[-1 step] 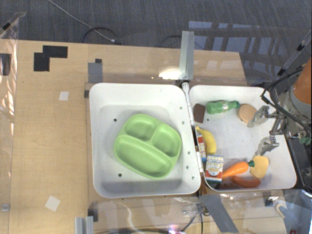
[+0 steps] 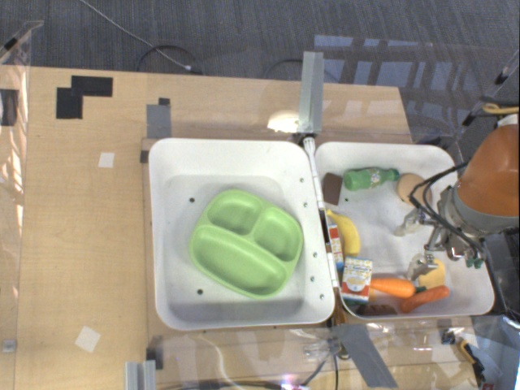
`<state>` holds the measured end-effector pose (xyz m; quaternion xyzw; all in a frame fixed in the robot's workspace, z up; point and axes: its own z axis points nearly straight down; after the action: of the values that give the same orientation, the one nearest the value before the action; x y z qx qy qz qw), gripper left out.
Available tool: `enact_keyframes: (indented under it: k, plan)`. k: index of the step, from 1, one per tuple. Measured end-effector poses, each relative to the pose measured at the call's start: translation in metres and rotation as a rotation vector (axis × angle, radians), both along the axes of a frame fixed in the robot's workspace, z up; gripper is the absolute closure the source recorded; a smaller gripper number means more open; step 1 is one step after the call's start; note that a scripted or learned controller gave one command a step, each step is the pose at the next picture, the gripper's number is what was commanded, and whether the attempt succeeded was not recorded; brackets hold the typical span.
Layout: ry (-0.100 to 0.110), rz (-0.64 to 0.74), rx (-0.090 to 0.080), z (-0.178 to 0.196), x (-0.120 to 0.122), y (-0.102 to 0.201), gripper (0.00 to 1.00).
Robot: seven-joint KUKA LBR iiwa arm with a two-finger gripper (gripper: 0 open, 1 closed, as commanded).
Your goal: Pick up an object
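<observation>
Tool [image 2: 424, 246] low in right bin [image 2: 382, 154], near its right edge, over yellow object [image 2: 435, 275] beside carrot [image 2: 392, 286] — can't tell its state. Nothing lifted yet — grasp and lift remain.

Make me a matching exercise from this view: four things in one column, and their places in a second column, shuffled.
Things
1. green divided plate
2. green bottle
3. banana
4. carrot

Places
A. near edge of the right bin, beside a small carton
B. far end of the right bin
C. lying in the left bin
D. right bin, close to the wall between the bins

Pairs: 1-C, 2-B, 3-D, 4-A
</observation>
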<state>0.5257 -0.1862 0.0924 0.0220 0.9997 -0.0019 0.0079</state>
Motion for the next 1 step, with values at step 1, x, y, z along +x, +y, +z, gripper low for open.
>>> enact_keyframes:
  k: [1]
  plan:
    - [0.002,0.404,-0.004,-0.0035,0.0657,-0.0190,0.00]
